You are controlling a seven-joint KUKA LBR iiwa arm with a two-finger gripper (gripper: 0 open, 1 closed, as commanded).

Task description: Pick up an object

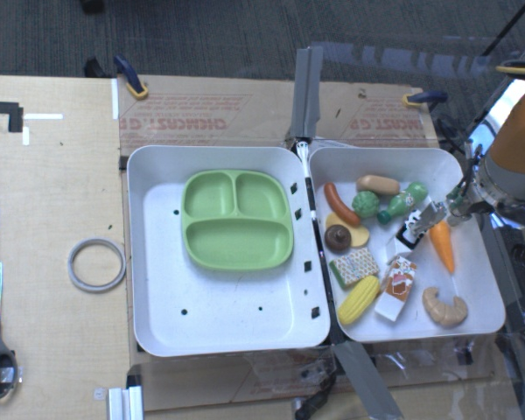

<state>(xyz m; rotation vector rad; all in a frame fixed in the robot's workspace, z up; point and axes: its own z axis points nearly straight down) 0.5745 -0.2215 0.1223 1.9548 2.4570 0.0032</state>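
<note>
The right bin (472,191) holds several toy foods: a red sausage (341,205), a bread roll (378,184), broccoli (365,204), a green vegetable (404,200), a brown round piece (339,238), a checked cracker (354,267), a corn cob (359,297), a small carton (396,287), a croissant (444,308) and an orange carrot (443,246). My gripper (416,224) reaches in from the right and sits low in the bin's middle, just left of the carrot's top end and below the green vegetable. Nothing is visibly lifted.
The left bin (157,304) holds a green divided plate (238,219). A grey ring (97,263) and scissors (0,361) lie on the bench to the left. A grey divider bar (306,94) stands behind the bins, and clamps sit on the cardboard at the back.
</note>
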